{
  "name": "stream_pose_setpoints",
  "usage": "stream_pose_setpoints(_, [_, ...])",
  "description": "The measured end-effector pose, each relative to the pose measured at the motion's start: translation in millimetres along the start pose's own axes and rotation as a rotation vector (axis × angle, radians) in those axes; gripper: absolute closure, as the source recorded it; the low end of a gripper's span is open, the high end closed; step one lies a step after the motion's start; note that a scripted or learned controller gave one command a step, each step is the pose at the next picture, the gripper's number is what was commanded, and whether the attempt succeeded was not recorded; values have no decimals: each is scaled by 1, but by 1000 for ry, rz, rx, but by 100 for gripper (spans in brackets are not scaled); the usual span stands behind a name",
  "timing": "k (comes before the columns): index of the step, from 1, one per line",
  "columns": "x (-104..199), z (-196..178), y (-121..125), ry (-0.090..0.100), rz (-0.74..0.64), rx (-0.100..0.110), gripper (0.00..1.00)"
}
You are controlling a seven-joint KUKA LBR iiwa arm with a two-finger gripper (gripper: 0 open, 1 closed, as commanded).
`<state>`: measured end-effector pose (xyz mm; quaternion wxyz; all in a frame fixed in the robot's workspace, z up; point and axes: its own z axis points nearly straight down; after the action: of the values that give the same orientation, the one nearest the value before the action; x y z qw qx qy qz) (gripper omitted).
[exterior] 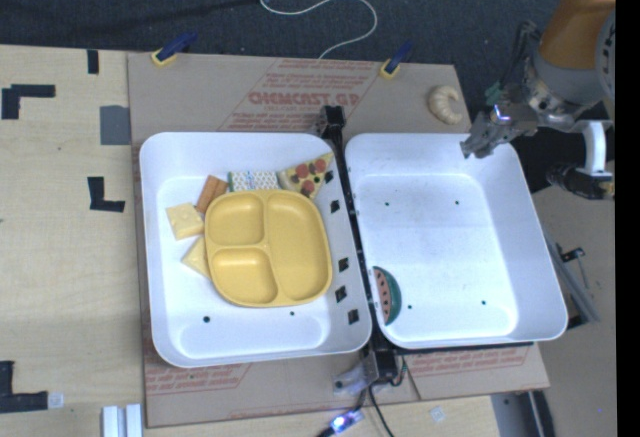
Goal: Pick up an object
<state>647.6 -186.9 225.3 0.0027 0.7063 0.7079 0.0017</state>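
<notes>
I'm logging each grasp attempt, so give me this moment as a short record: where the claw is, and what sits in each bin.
claw position: claw over the right bin's far right corner
left bin: yellow divided plate, flat toy food pieces tucked around its far and left edges
right bin contents: watermelon slice by the near left wall
outside bins: beige object on the cardboard

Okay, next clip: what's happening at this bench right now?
A grey arm with an orange band reaches in from the right, its two-finger gripper poised over the far right corner of the right white bin, holding nothing visible. That bin has a small watermelon-slice toy at its near left edge. The left white bin holds a yellow divided plastic plate lying over a scatter of small food-like pieces. No pick has happened yet.
</notes>
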Motion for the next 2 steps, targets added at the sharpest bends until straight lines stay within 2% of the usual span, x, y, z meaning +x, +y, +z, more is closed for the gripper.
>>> stream_pose_setpoints(1, [0,1,0,1,2,7,100])
stream_pose_setpoints(2, [44,6,8,1,-2,7,100])
